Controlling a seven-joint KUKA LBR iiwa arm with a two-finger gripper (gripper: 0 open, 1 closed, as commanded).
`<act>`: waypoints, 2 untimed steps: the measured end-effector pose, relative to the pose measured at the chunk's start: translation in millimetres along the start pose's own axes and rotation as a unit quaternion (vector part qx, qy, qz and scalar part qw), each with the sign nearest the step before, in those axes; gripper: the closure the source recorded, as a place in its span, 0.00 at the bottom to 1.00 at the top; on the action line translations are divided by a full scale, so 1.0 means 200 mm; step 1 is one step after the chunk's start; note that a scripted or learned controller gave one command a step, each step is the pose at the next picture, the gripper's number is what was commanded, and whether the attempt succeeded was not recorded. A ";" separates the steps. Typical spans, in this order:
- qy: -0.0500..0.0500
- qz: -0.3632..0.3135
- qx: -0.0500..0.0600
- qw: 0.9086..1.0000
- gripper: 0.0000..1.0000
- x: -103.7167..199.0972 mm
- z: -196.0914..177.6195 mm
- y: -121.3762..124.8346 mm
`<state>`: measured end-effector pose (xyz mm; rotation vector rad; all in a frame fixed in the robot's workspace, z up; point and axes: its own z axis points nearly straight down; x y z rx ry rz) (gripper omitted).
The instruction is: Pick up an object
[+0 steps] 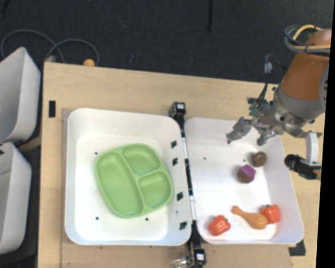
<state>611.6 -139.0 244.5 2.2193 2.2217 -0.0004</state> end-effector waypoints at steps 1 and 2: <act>0.000 0.001 0.002 1.000 0.00 -0.02 0.22 -0.03; 0.000 0.002 0.002 1.000 0.00 -0.01 0.44 -0.05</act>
